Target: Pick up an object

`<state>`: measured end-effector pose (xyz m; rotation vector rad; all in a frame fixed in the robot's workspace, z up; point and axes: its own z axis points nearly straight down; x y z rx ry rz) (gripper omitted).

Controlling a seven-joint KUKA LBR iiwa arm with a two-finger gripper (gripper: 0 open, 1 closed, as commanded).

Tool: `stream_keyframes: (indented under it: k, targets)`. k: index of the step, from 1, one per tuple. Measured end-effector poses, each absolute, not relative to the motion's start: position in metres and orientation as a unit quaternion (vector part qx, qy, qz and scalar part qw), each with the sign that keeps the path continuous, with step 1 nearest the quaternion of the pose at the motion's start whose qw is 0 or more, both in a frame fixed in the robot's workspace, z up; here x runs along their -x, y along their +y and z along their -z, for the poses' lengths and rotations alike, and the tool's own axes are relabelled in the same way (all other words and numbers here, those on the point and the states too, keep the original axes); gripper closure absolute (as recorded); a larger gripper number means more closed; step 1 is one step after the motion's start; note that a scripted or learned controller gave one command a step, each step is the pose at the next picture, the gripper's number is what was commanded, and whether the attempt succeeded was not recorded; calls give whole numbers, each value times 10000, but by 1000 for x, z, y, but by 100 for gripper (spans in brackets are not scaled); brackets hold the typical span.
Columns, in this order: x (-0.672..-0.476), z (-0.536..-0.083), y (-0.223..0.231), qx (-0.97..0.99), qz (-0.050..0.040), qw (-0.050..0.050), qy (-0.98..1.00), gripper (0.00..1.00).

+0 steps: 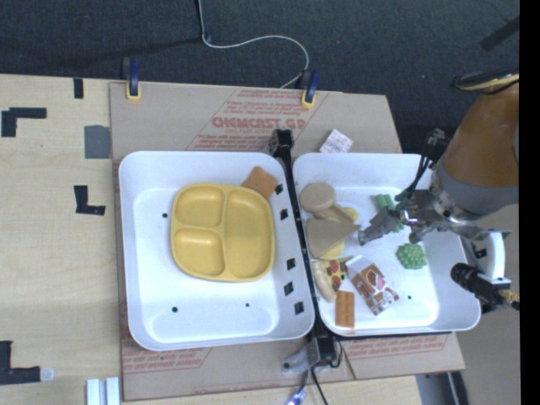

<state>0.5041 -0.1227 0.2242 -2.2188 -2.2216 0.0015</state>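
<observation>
Toys are lying jumbled in the right bin (456, 315), and none of them is sitting between the fingers of the gripper (377, 224), which is hanging just above the bin floor near the middle, its dark fingers spread apart and pointing toward the left. A small green piece (385, 201) is lying just beside the fingers, and a bumpy green broccoli (412, 256) is resting a little to their right, under the wrist. To the left of the gripper, a round tan disc (318, 197) and a flat beige wedge (326, 237) are crowding the bin's left wall, with a yellow bit showing between them. Nearer the front edge, a pizza slice (330, 275) with red spots, a glossy red and white packet (374, 287) and an orange block (344, 308) are lying close together. The grey arm (481, 163) with its orange band is reaching in from the right. In the left bin (135, 310), a smooth yellow plate (224, 231) with three compartments is sitting near the centre, and a brown slab (261, 180) is touching its far right corner. Both shallow white bins are resting on a sheet of cardboard (169, 116).
</observation>
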Motion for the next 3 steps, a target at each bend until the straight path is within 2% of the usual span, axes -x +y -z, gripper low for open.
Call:
stream_keyframes:
  k: [1, 2, 3]
  targets:
    - [-482, -81, -148, 7082, -15, 17, -7060, 0]
    - [-483, -96, -147, 7073, -4, 9, -7069, 100]
    - [-584, -190, -72, 7024, 57, -48, -7118, 100]
